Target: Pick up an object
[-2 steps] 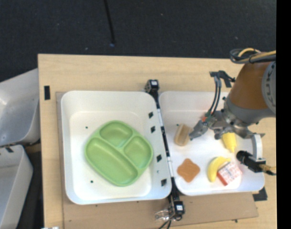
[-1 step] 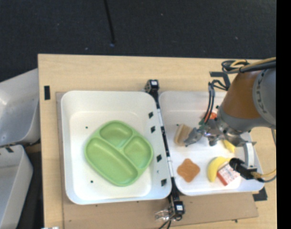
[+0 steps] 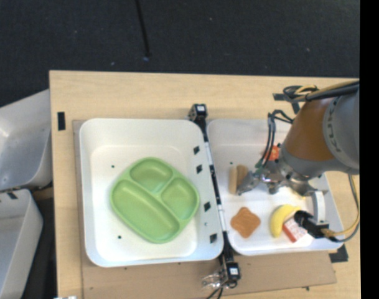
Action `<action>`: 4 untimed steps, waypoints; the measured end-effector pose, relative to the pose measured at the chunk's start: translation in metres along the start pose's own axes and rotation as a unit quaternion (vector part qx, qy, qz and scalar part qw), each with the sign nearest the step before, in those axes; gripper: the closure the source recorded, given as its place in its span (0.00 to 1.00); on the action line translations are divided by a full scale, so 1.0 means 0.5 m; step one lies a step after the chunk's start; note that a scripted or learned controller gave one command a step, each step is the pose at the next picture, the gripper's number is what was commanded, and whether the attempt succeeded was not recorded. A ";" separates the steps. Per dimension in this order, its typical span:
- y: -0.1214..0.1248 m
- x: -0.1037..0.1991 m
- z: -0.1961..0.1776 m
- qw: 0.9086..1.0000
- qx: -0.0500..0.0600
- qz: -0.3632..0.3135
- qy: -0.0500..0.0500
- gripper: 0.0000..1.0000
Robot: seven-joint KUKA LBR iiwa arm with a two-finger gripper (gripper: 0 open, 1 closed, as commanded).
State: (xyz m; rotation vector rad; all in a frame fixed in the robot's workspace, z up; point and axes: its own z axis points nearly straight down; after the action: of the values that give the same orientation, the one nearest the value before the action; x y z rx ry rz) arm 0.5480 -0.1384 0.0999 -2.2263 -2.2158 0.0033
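In the right bin lie a tan block, an orange-brown cookie-shaped piece, a yellow banana and a small red and white item. My gripper hangs low over this bin, just right of the tan block and above the cookie piece. The grey and orange arm covers the bin's right part. Nothing can be seen held by the gripper.
The left bin holds a green divided plate. A black clip-lined divider separates the two bins. Cables loop at the right bin's near corner. Wooden bench surrounds the bins.
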 end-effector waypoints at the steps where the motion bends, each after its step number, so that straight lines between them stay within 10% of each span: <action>1: 0.002 -0.002 -0.024 1.000 -0.002 0.003 0.000 1.00; 3: -0.005 -0.024 -0.214 1.000 -0.004 -0.003 0.000 1.00; 4: -0.009 0.073 -0.214 1.000 -0.001 -0.005 0.001 1.00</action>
State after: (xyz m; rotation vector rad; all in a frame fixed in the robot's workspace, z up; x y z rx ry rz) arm 0.5439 -0.1019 0.2071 -2.2148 -2.2280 -0.0019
